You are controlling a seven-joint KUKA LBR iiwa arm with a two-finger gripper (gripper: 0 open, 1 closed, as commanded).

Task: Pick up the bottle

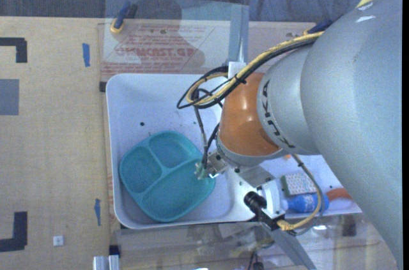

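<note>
Far left: bare tabletop (51, 135), tan, marked with bits of blue tape. Next, the left bin (128, 90), holding a teal divided plate (163, 176) that lies flat in its lower half.

At the plate's right rim, the gripper (208, 170), low and apparently over or touching that edge. Open or closed: cannot be told, with the tip small and half hidden under the wrist. Nothing seen gripped.

Above it, the orange band (246, 125) and the grey arm (345, 83), covering much of the right bin (323, 168).

Further right, in that bin and near its lower edge, the bottle (307, 202): blue, lying on its side, partly behind the wrist's black fittings and yellow cable, with something orange (340, 194) just beside it.

Judged from this: wrong bin for the grasp. Closing here would likely catch the plate's rim, or nothing. Pressing down could tip or drag the plate. Reaching the bottle means crossing the wall between the bins, so too low a path risks a knock against it. A bottle on its side could also roll away from a poorly centred grip.
</note>
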